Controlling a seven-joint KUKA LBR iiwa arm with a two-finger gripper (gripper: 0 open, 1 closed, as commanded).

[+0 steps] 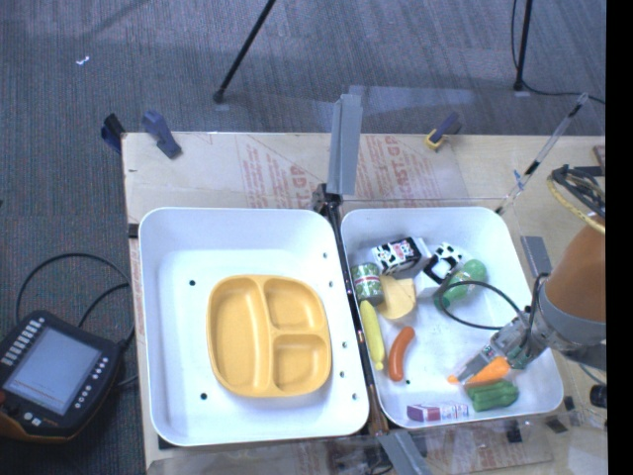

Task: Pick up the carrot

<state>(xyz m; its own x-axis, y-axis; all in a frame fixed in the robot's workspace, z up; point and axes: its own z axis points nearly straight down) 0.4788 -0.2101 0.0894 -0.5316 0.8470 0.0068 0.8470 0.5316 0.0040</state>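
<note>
The orange carrot (482, 371) is in the right bin (495, 228), near its front right corner, with its thin tip pointing left. My gripper (505, 356) reaches in from the right, down at the carrot's thick end. The fingers are closed on that end, and the rest of the carrot sticks out to the lower left. The grey wrist and orange band (586, 270) rise behind it at the view's right edge.
A green vegetable (493, 395) lies just in front of the carrot and a small box (437, 413) by the front wall. A sausage (399, 352), a corn cob (371, 332), a can (367, 283), a black-and-white carton (399, 254) and a green ring (461, 287) are also in the bin. The left bin (178, 255) holds a yellow divided plate (268, 334).
</note>
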